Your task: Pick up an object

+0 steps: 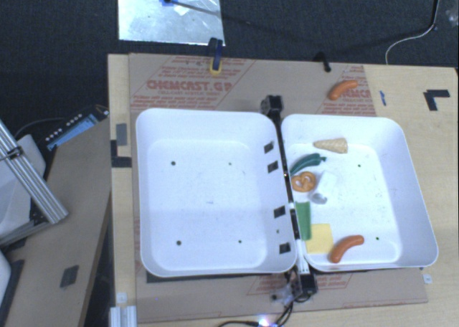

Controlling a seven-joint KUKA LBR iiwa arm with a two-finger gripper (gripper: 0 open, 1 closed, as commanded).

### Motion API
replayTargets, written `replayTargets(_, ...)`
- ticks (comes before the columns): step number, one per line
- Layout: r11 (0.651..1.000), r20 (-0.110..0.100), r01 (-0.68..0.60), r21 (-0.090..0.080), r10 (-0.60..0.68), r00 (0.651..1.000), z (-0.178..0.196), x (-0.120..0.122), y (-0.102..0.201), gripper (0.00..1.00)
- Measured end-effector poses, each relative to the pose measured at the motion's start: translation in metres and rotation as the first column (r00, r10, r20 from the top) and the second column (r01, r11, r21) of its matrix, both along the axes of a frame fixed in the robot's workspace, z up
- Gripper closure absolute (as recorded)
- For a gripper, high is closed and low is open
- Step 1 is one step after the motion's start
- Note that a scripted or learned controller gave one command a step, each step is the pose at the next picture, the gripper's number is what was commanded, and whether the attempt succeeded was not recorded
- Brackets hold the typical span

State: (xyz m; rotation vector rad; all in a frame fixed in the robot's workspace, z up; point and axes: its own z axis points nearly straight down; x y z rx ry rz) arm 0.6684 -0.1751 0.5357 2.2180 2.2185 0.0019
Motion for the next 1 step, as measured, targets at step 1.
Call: replayTargets(1, 1.0, -0.001, 0.0, 0.0, 0.0, 1.0, 0.0, -0.0065, -0.0175, 1.0)
